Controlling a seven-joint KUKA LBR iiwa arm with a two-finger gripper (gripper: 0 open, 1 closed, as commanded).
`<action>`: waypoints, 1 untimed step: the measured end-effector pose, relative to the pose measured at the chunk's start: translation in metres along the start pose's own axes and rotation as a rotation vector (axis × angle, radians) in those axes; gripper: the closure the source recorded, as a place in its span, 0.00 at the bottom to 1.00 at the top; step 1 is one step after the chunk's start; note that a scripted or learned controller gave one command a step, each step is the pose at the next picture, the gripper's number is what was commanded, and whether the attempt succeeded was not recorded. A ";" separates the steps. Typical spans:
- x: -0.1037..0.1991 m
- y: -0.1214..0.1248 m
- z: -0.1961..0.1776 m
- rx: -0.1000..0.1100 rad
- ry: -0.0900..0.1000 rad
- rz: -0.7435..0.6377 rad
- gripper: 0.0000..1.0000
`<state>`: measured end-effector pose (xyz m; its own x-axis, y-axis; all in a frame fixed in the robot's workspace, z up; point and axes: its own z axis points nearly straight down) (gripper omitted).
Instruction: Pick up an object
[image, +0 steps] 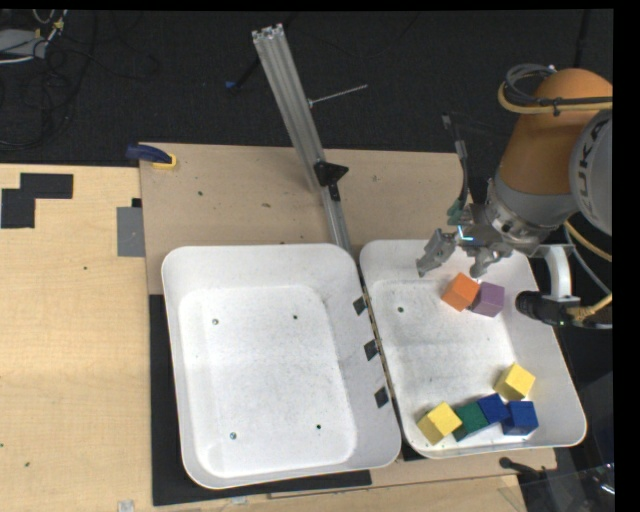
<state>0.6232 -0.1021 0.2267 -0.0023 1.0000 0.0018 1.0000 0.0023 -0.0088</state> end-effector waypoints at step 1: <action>-0.001 0.001 -0.003 -0.005 -0.001 0.001 0.00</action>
<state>0.6241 -0.1027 0.2298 -0.0014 1.0000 0.0009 1.0000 0.0014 -0.0034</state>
